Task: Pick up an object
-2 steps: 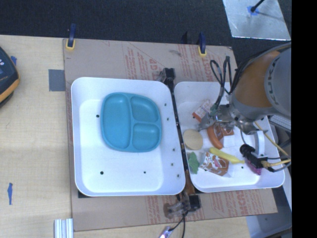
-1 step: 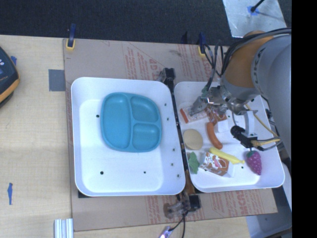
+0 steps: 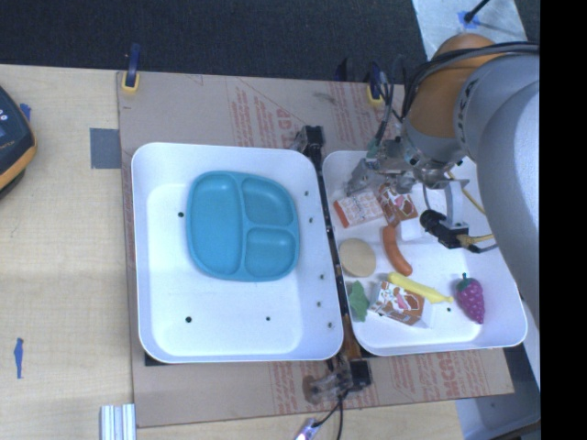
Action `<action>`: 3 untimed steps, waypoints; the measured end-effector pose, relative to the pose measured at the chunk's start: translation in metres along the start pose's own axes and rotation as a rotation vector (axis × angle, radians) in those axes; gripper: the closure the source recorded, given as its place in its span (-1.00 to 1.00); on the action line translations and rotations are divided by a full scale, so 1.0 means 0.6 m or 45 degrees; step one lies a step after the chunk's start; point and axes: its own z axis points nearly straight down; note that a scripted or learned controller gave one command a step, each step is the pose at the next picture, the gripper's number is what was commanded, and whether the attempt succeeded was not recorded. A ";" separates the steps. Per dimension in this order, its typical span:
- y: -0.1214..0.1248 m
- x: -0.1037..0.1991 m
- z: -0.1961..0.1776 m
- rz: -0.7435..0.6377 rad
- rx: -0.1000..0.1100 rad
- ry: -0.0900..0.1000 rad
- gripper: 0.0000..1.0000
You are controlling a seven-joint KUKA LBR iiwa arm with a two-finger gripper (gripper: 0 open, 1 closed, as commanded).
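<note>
My gripper point(image 3: 379, 174) hangs over the far left corner of the right bin point(image 3: 500, 337), just above an orange and white packet point(image 3: 359, 209) and a brown packet point(image 3: 400, 205). I see nothing lifted clear of the bin. Below them lie a reddish sausage point(image 3: 396, 250), a round beige bun point(image 3: 358, 258), a green piece point(image 3: 356, 301), a brown and white packet point(image 3: 401, 303), a yellow banana point(image 3: 421, 289) and a purple bunch of grapes point(image 3: 470, 299).
The left bin point(image 3: 165, 337) holds a blue divided plate point(image 3: 243, 225). The grey arm with its orange band point(image 3: 459, 71) covers the far right side of the right bin. A yellow and black device point(image 3: 14, 145) sits at the bench's left edge.
</note>
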 end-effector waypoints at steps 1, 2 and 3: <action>-0.024 -0.035 -0.001 -0.005 -0.015 0.004 -1.00; -0.100 -0.108 -0.002 -0.003 -0.018 -0.002 -1.00; 0.000 -0.172 0.001 -0.004 -0.001 0.002 -1.00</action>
